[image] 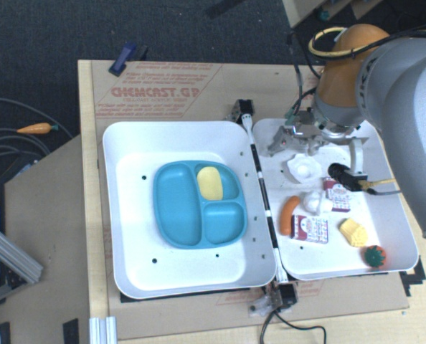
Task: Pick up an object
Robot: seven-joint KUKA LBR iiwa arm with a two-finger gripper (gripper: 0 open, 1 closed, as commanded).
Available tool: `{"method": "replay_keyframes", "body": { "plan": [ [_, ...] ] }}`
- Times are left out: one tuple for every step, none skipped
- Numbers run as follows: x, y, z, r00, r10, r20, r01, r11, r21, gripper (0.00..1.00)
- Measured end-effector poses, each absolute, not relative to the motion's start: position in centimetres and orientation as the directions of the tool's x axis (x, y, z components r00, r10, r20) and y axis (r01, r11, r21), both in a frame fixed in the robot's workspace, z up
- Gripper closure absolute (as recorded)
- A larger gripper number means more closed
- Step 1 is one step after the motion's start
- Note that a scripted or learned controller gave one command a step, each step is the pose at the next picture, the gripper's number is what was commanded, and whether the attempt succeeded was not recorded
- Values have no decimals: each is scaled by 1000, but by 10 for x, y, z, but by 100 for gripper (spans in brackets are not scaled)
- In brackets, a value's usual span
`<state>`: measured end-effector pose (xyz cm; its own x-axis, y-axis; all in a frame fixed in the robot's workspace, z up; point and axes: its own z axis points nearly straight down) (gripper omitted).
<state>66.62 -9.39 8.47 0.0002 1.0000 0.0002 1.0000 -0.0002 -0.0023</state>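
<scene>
The gripper (304, 136) hangs over the far end of the right bin (399, 228); how it is set, I cannot tell. Just below it lies a white object (302, 168), nearest among the toys.

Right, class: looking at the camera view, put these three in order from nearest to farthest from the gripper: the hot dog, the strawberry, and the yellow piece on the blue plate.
1. Hot dog: right bin, left side, below the gripper.
2. Yellow piece: on the blue plate, left bin.
3. Strawberry: right bin's near right corner.
</scene>
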Motion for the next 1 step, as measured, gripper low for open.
{"method": "replay_keyframes", "body": {
  "plan": [
    [667,-94,95,0,1000,0,1000,0,0,100]
  ]
}}
